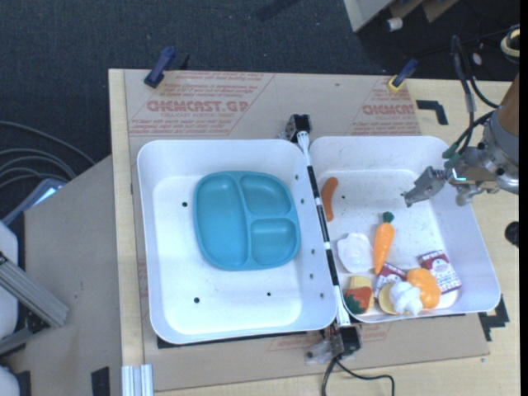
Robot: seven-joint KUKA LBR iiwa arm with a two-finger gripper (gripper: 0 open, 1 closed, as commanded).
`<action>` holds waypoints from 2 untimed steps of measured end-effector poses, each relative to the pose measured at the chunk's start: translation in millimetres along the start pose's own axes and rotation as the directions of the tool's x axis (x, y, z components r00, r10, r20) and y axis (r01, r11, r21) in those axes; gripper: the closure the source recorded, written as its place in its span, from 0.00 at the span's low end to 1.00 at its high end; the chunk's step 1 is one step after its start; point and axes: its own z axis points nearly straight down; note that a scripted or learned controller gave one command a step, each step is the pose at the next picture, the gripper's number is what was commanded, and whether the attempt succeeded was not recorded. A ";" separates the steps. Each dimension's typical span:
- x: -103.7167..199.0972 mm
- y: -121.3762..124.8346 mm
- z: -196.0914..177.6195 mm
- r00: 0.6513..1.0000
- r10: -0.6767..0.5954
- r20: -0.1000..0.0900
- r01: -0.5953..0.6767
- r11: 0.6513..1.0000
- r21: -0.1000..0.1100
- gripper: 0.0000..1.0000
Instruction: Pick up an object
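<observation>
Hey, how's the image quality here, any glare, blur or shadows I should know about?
Camera view: even, soft light; the white bins look bright with no hard glare; the tool is slightly blurred; the small items around the carrot are soft, so fine detail is unclear.

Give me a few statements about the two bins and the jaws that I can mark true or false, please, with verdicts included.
1. The blue divided plate lies in the left bin. True.
2. The toy carrot lies on the blue plate. False: it lies in the right bin.
3. The gripper hangs over the right bin. True.
4. The gripper grips the carrot. False: the carrot lies apart from it, on the bin floor.
5. The orange sausage-shaped toy lies near the divider between the bins. True.
</observation>
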 end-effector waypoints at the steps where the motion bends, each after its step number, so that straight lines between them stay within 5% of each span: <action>1: -23.2 23.5 147.0 1.000 0.001 0.000 -0.001 1.000 0.001 0.00; 2: 12.6 98.3 185.3 1.000 -0.001 0.001 0.001 1.000 -0.002 0.00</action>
